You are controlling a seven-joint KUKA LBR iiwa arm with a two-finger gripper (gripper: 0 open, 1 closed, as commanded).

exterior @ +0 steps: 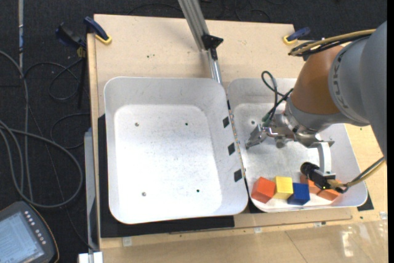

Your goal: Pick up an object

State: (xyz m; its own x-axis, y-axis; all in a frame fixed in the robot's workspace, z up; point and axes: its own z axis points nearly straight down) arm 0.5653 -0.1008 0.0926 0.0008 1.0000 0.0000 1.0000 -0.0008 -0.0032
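In the right bin [251, 109], toward its near edge, we see the candidates for the pick. An orange block [263, 188], a yellow block [284, 185] and a blue block [300, 193] sit in a tight row, each touching or just beside its neighbour. A further small orange piece [330, 194] lies just beyond the blue one, close to the bin's near right corner. All of them rest on the bin floor; none is lifted.

The gripper [255, 137] hangs over the middle of the same bin, toward its left wall and farther from us than the row of blocks, apart from every one of them. The arm's grey body and orange band cover much of the bin's right side. From this slanted view we cannot tell whether the claw is spread or pressed together, since the tip is small and partly lost against the wrist hardware. We see no object at it.

The left bin [160, 145] lies alongside and plays no part here.

We judge the task to be at its start: nothing is grasped and nothing raised. What remains is essentially everything. The arm must settle on one block, bring the gripper over and down onto it, close on it, and lift it clear of the bin floor. Because the blocks are crowded together, the orange block at the row's open left end looks to us the easiest to reach.
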